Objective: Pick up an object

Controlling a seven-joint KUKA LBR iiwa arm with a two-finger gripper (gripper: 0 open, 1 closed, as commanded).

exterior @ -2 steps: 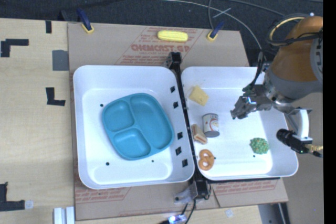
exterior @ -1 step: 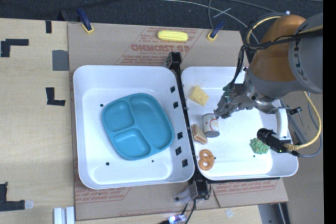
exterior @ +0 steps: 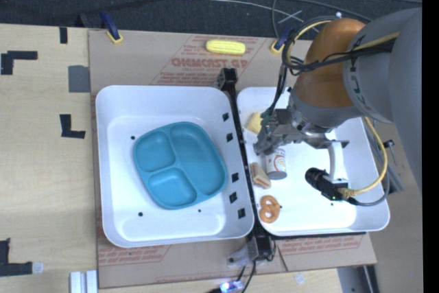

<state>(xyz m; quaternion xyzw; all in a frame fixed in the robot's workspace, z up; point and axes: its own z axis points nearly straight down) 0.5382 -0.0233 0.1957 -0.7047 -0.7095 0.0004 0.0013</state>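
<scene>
Bench [exterior: 41,147] of pale wood carries a cardboard sheet [exterior: 171,58] on which you see two shallow white bins side by side; the sheet probably fixes their footprint for the fixed camera. Arm [exterior: 384,72], grey with an orange band, reaches from the right over the right bin [exterior: 363,216], its wrist lowered towards that bin's left wall, where the small things lie. Left bin [exterior: 110,147] holds a blue divided plate [exterior: 180,165] lying flat near its middle. Gripper [exterior: 269,145] hangs low, just above or touching a small white can with red markings [exterior: 277,164], the likeliest thing to be picked; you cannot tell whether the jaws stand apart or together, since the wrist body covers them. Beside the can lie a tan bread-like piece [exterior: 260,178], a pretzel [exterior: 269,208] nearer the front wall, and a pale yellow piece [exterior: 254,123] behind the gripper. Outside the bins, a yellow corn-like toy [exterior: 225,47] rests on the sheet.
</scene>
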